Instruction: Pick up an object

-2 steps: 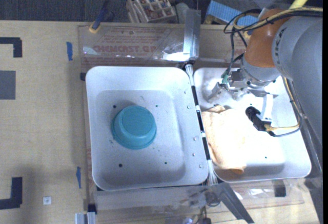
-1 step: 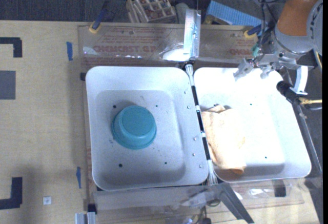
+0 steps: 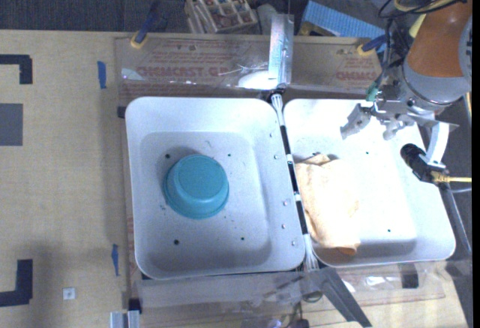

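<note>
Tan cloth point(image 3: 330, 203) lies below-left of hand point(image 3: 373, 126).

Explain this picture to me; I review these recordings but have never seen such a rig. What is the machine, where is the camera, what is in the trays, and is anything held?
One camera looks down at a slant on a bench with two shallow white bins. The grey arm with an orange band reaches in from the right; its two-finger gripper hangs open over the right bin with nothing between its fingers. The left bin holds a teal bowl, upside down. The right bin holds a tan cloth, lying against its left wall.
</note>
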Motion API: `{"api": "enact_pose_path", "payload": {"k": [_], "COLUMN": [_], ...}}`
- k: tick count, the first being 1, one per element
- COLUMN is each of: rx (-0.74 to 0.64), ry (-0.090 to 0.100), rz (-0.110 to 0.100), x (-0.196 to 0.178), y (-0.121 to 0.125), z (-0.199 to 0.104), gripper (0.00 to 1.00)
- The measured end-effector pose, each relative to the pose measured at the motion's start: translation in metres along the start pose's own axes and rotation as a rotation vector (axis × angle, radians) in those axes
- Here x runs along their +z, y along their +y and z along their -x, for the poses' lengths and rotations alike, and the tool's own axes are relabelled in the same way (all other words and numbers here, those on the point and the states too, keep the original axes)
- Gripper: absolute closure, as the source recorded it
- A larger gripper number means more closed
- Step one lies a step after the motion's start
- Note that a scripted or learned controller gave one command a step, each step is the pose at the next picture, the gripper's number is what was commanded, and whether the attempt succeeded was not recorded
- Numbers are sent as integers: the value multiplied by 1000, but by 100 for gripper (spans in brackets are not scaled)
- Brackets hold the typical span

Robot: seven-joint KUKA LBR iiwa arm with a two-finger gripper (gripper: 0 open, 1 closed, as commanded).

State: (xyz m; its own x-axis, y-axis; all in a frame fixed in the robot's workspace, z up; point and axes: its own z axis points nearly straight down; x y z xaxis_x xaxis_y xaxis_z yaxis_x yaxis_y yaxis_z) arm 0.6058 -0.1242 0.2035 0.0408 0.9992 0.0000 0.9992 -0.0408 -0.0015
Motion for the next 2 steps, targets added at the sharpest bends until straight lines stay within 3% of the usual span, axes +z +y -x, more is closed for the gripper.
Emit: {"api": "enact_pose_path", "payload": {"k": [1, 2], "rx": [-169, -166], "ry": [-1, -3], "rz": [5, 9], "x": [108, 98], "y": [-9, -8], "z": [-13, -12], "gripper": [0, 100]}}
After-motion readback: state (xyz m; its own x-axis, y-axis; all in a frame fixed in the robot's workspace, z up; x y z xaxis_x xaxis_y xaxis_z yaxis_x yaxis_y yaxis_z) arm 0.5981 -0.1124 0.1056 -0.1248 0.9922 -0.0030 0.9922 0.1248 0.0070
